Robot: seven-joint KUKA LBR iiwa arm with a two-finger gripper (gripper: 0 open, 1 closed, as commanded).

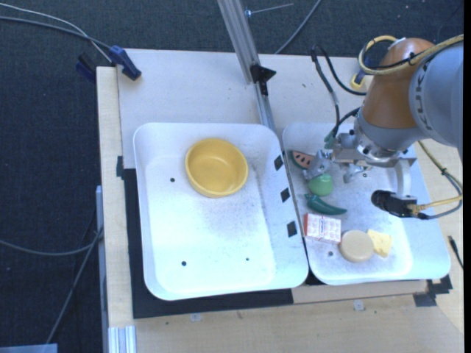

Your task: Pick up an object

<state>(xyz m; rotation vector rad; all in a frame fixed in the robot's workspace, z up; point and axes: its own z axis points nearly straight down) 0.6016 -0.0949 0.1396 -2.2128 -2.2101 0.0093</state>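
Yellow bowl (216, 167) in left bin (221, 271). Right bin (419, 259): end effector (324, 166) over green ball (321, 184); green pepper (326, 206), red-white packet (322, 227), tan disc (357, 245) nearby.

Setting: robotics laboratory test cell. Evidence: pale wooden bench (110, 197) standing on dark carpet; grey industrial arm (434, 87) with orange band, reaching in from the right; two shallow white bins (213, 271) side by side on a black mat; aluminium mounting pole (239, 28) rising from the bench's far side; loose cables (44, 20) trailing over the floor; blue clamp (124, 61) at the bench's far left corner; toy food pieces as handling samples.
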